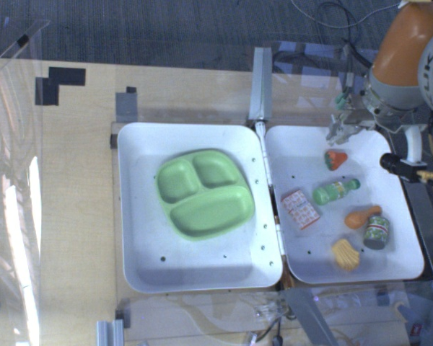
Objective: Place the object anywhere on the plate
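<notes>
A green plate with three compartments lies in the left bin, and nothing rests on it. My gripper hangs over the far edge of the right bin, just above and behind a small red toy. Nothing shows in the gripper. Further toys lie in the right bin: a green bottle, a pink patterned box, an orange piece, a small can and a yellow piece.
A metal divider runs between the two bins at the back. The arm's grey and orange body looms over the right bin's far right corner. Cables trail across the floor behind.
</notes>
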Tool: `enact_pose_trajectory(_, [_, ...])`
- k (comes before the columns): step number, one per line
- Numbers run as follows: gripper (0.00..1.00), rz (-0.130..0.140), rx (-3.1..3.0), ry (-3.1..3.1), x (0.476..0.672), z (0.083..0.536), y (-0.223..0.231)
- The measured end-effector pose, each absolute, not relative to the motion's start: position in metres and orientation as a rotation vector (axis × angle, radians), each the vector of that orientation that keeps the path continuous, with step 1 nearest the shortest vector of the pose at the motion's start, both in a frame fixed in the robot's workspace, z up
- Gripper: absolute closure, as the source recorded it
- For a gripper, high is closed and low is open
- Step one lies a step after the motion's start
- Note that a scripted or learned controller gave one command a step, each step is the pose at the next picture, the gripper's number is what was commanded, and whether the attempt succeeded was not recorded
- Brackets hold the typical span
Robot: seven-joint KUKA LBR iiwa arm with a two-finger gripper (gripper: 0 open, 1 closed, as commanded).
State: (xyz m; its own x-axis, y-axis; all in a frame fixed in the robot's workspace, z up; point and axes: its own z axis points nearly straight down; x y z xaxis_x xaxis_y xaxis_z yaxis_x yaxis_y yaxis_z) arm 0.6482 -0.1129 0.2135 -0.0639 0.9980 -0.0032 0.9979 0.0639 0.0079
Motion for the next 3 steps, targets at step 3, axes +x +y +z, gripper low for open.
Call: enact_pose_trajectory(3, [1.00, 0.006, 2.116, 2.318, 0.650, 0.186, 0.020])
